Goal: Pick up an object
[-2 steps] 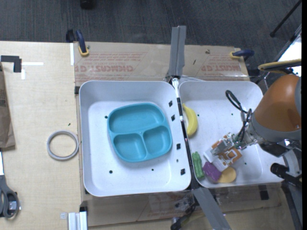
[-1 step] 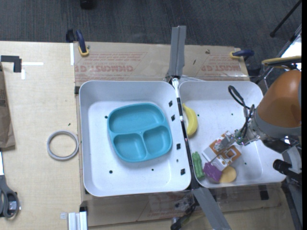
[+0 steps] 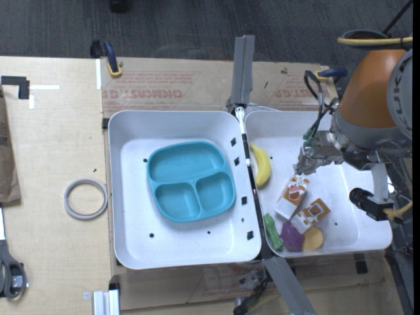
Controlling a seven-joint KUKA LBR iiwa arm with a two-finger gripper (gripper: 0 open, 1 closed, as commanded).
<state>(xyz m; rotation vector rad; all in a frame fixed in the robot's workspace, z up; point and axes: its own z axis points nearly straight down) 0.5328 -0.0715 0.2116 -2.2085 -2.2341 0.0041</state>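
White plastic makes up both bins: the left bin (image 3: 125, 195) carries a blue 3-compartment tray (image 3: 191, 181), and the right bin (image 3: 348, 231) carries all the loose things. Along its left wall lies a banana (image 3: 260, 165), long axis running 12 to 6. Below it, toward the bin's lower left corner, a small orange-and-white carton (image 3: 293, 195) sits with a second carton (image 3: 310, 215) just beside it at its 4 o'clock; both lie tilted, their long axes running roughly from 1 to 7. A green vegetable-shaped piece (image 3: 272, 232), a purple object (image 3: 291, 235) and a small orange fruit (image 3: 314, 239) crowd against them near the front wall.

Reaching in from 3 o'clock, the grey arm with its orange band (image 3: 371, 90) hangs the gripper (image 3: 306, 165) over the upper middle of the right bin. Whether its fingers are apart or together I cannot tell; they read as a dark, cabled cluster, and nothing shows between them.

What matters for the next move: the nearest candidate, the first carton, lies just at 7 o'clock from the gripper, near but apart from it as seen from above. The banana sits at 9 o'clock, a little further off. I judge the pick not yet made. Taking the carton would call for a short shift toward 7 and a descent, closing across its narrow side; its neighbour touching it could get nudged or caught along with it.
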